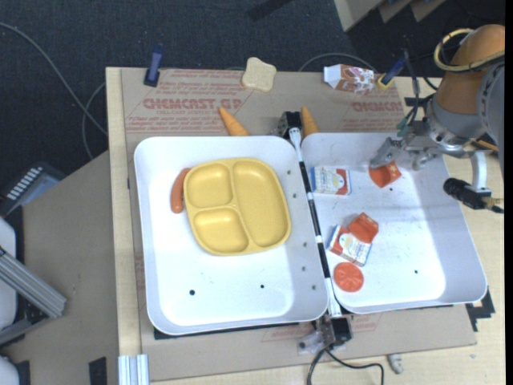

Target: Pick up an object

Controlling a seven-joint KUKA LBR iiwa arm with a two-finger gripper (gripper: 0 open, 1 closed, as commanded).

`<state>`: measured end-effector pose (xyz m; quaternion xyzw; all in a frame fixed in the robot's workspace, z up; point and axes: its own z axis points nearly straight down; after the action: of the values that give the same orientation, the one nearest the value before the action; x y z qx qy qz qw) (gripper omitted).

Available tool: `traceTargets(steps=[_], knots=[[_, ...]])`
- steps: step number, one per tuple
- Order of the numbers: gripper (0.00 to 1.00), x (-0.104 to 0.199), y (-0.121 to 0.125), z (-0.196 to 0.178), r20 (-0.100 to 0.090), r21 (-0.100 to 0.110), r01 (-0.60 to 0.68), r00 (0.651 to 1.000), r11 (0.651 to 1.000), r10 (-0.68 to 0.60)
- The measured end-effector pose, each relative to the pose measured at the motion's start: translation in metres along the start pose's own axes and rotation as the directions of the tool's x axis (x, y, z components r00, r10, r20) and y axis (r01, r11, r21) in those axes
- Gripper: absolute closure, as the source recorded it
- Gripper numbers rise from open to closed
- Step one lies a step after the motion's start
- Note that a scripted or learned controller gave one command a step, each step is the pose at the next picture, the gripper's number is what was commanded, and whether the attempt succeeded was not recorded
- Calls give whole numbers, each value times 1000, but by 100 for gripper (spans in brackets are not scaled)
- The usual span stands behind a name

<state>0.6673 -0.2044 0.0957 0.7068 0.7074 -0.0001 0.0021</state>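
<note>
Red block (385,175) sits under fingers (398,152), grip state unclear; white carton (330,180) & red-white pouch (353,240) nearby.

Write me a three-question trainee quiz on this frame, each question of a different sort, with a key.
1. True or false: the yellow divided tray sits in the right bin.
2. Multiple choice: the sausage lies A) inside a tray compartment, B) beside the tray's left edge, C) outside both bins.
3. Fill in: the gripper is over the ____ bin, right above a small red object.

Key: 1 false, it sits in the left bin; 2 B; 3 right.
</note>
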Motion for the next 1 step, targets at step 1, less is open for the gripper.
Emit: traceTargets(steps=[1], knots=[[0, 47, -1, 11, -5, 5, 1, 1000, 1000, -1]])
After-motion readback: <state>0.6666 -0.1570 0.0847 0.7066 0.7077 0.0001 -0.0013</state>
